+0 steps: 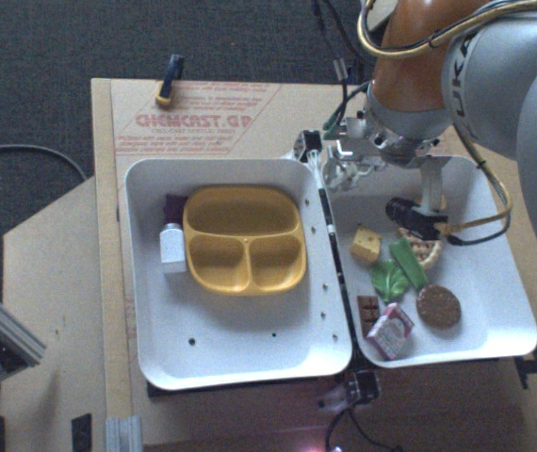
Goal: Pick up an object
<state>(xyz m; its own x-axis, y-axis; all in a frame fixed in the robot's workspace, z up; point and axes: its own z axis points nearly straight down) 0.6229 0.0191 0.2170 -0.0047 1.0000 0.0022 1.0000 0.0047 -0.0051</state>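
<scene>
Gripper: the gripper [342, 166] hangs over the upper left corner of the right bin [490, 276], just beside the wall the two bins share; whether it is released or clenched cannot be told.
Arm: the grey arm [523, 73] enters from the upper right, its orange band [429, 36] above the wrist, which points down and to the left.
Nearest thing: a yellow wedge [366, 245] lies below the gripper, apart from it.
Rest of right bin: green leaves [396, 269], a tan ring-shaped piece [426, 250], a brown round disc [438, 306], a small brown bar [369, 307] and a pink-and-white carton [391, 332] touching the bar.
Left bin: the left bin [250, 337] holds a yellow divided plate [245, 238], with a white bottle [172, 249] touching its left rim.
Surface: the surface [61, 347] bears both bins.
</scene>
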